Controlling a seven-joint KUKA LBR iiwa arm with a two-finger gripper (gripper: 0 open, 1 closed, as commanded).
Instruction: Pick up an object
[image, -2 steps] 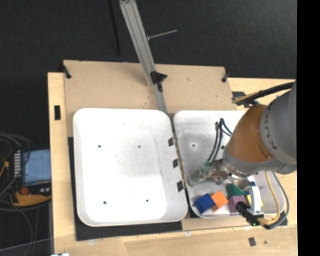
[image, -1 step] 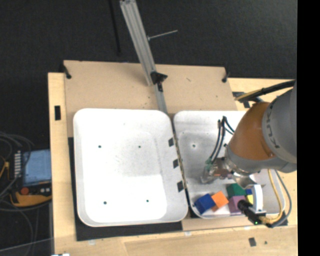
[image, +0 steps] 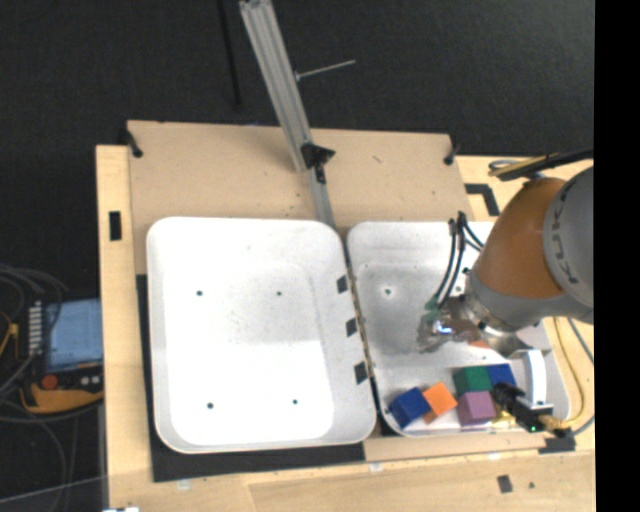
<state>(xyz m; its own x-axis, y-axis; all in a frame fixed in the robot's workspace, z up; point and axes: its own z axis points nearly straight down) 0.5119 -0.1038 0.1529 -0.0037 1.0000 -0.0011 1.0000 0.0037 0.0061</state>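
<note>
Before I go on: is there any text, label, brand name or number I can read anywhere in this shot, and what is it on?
None can be read.
The grey arm with the orange band shows dark markings at the picture's right edge, too cut off and blurred to read.
The small blue device on the floor left of the bench is too small and blurred to tell.
The coloured blocks in the right white bin carry no visible marks.
</note>
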